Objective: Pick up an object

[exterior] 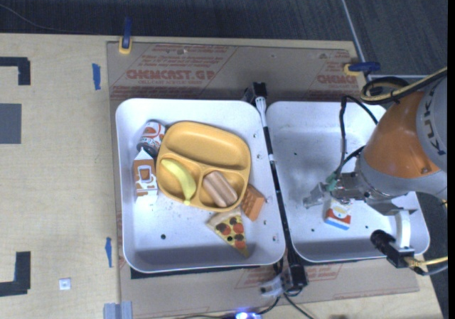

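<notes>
**One small carton under the gripper in the right bin**

One small white carton (338, 219) with a red and blue end lies on the floor of the right bin (306, 133), toward its near side. The gripper (328, 192) sits just above and beside the carton, on the side toward the left bin; I cannot tell from here how it is set, and nothing shows between its parts. The arm (402, 143), orange above grey, comes in over the right bin's far-right side.

Next to that bin, the left bin (135, 239) is crowded. A yellow divided plate (206, 143) fills its middle, with a toy banana (180, 179) and a toy hot dog (220, 190) in two of its compartments. A can (149, 138) lies against the plate's edge away from the right bin, and a white and orange box (144, 177) lies just below the can. A pizza slice (232, 231) and a small brown block (252, 202) lie by the plate's near edge, the block nearer the right bin.
</notes>
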`<state>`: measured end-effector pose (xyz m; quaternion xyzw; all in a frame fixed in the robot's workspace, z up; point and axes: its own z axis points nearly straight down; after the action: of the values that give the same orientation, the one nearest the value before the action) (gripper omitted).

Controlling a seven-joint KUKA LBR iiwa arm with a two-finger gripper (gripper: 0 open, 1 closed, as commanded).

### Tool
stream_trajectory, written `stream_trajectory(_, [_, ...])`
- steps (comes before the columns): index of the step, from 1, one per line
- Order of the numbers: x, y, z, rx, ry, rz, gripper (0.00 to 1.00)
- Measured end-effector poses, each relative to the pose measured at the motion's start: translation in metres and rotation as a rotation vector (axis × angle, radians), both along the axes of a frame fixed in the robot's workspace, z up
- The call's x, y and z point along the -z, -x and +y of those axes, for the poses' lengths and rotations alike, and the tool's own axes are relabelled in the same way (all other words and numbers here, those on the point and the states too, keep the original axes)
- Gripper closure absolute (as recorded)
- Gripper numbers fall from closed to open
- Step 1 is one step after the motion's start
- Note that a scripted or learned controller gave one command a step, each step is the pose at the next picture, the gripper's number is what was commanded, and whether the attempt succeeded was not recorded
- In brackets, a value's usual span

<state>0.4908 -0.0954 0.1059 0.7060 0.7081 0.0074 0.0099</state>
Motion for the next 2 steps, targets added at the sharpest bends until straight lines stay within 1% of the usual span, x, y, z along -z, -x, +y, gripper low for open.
stream_trajectory(2, [0.0001, -0.0001, 0.0, 0.0, 0.001, 0.0, 0.0])
